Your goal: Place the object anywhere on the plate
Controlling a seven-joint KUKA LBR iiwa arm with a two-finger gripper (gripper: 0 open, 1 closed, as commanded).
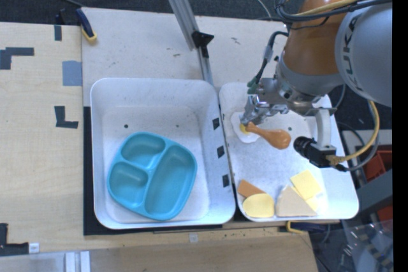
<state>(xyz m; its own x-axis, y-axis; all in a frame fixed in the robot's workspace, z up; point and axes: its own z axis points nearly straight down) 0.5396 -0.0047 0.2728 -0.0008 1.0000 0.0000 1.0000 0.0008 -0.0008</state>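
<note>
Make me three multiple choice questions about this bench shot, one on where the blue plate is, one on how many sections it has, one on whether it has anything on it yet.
1. Where does the blue plate lie?
A. In the left bin
B. In the right bin
C. On the bench outside the bins

2. How many compartments does the plate have?
A. Two
B. Three
C. Five

3. What is the plate's state?
A. Stacked with food pieces
B. Turned upside down
C. Bare, nothing on it

Answers: 1 A, it lies in the left bin, towards the near-left corner. 2 B, ridges divide it into three wells. 3 C, the food pieces, such as the drumstick-shaped piece by the gripper, lie in the right bin.
</note>
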